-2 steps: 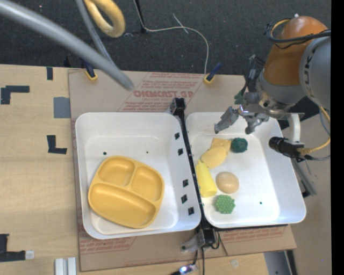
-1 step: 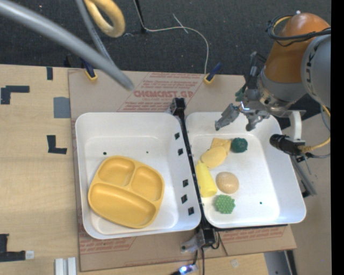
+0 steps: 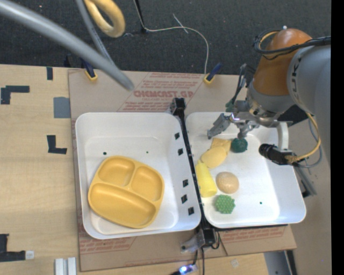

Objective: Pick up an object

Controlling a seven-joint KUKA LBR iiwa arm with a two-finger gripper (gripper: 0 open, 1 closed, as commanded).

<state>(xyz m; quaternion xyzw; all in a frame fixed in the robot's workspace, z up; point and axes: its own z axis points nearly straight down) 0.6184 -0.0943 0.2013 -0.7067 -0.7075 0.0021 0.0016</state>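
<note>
Nearest the camera: grey metal tube (image 3: 64, 40) crossing the upper left, blurred, with a yellow ring-shaped thing (image 3: 107, 15) beside it.
Fingers: the gripper (image 3: 233, 127) hangs over the far part of the right bin (image 3: 279, 209); its two fingers (image 3: 217, 128) are spread wide, one angled left, the other toward the right, with nothing between them.
Just below the fingers: a pale yellow lumpy piece (image 3: 216, 154) lies on the bin floor, close under the gap; a small dark green ball (image 3: 239, 145) sits beside it to the right, near the right finger, contact unclear.
Further out in the right bin: a yellow banana-like piece (image 3: 205, 180) along the left wall, a beige round object (image 3: 227, 182) next to it, and a green knobbly ball (image 3: 224, 204) nearer the front.
Arm: grey link with an orange band (image 3: 277, 53), coming in from the right; a black cable-fed part (image 3: 271, 152) hangs by the wrist.
Left bin (image 3: 129, 123): holds a yellow divided plate (image 3: 126, 190), lying flat.
Surface: wood-toned, with a cardboard sheet (image 3: 161, 94) under both bins.
</note>
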